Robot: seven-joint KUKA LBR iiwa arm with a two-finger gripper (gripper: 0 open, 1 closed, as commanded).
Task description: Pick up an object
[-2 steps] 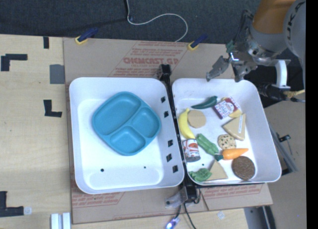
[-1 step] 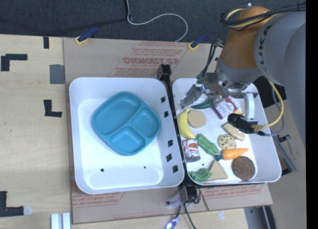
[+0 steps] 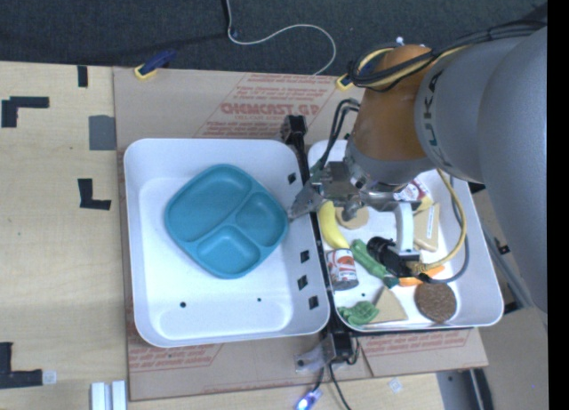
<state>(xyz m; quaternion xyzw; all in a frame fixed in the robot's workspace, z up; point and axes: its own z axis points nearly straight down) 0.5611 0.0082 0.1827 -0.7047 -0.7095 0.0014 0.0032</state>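
Looming over everything, that grey arm [image 3: 480,106] has its gripper [image 3: 342,199] low above the yellow plastic banana [image 3: 332,227] in the right white bin [image 3: 480,297]; honestly can't tell its grip. Blue divided plate [image 3: 226,220] sits left.

The two white bins [image 3: 151,310] stand side by side on a brown cardboard sheet [image 3: 240,106] with red printing. At 12 o'clock from the bins a thin white cable [image 3: 267,39] curls over dark carpet [image 3: 107,4]. At 9 o'clock the wooden bench [image 3: 53,248] carries black tape marks [image 3: 89,195].
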